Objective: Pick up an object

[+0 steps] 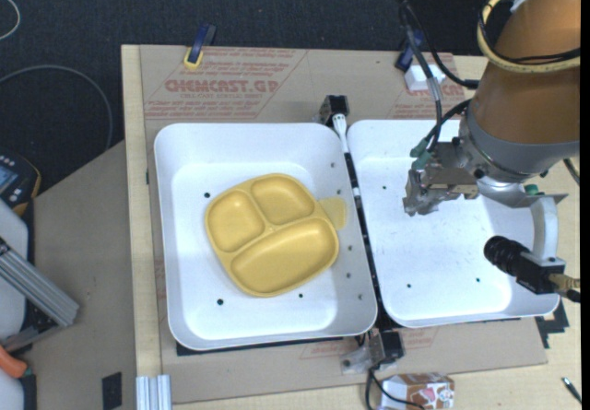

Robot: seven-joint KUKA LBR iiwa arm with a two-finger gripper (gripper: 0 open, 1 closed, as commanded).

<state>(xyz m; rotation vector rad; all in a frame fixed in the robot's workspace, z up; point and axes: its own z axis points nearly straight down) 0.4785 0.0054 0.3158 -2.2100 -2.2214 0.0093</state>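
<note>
Approach step: the gripper (418,203) hovers mid-right (finger state unclear); next it must cross left to the tray (271,233).

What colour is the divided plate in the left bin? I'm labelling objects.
Yellow, plain; the plate shows clearly in the camera view.

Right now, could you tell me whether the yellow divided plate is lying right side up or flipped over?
Right side up: the yellow divided plate in the left bin shows its three hollow compartments facing upward.
</note>
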